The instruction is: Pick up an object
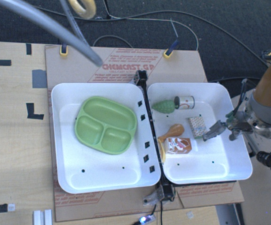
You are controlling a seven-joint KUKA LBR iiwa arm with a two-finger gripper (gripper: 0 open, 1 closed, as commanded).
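The hand [214,130] reaches in over the right bin [220,170], near that bin's right wall, with the grey arm [262,111] and its orange band behind it. Whether its fingers are apart or together cannot be told, and nothing shows between them. In the right bin, just left of the hand, lies a small patterned packet [197,124]. Further left are a brown wooden spoon [172,131] and a red and white packet [177,146] touching it. Near the bin's far wall lie a green soft thing [164,107] and a small can [185,102] on its side. The left bin [65,168] holds a green divided plate [107,124]. Both bins rest on a cardboard sheet [126,67] on the surface [13,139].
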